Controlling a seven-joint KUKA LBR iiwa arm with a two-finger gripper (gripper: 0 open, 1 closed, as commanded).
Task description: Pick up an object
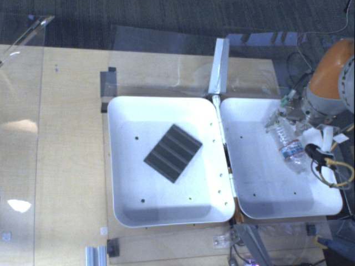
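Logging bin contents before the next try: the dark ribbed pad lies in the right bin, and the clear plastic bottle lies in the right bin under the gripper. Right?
Not quite. The camera view shows the dark ribbed pad in the left bin, not the right bin. The clear plastic bottle does lie there, beneath the gripper.

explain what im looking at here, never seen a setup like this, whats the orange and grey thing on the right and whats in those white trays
The orange and grey thing is a robot arm reaching in from the right of the picture. Its job is to pick up an object. The one camera sits above the bench and looks down at a slant.

On the wooden bench stand two shallow white bins side by side. The left bin holds a dark ribbed rectangular pad, lying flat and turned at an angle. In the right bin lies a clear plastic bottle with a blue label.

The arm's gripper is low over the right bin, right at the bottle's upper end. Whether it actually grips the bottle is too cluttered to tell from this view.
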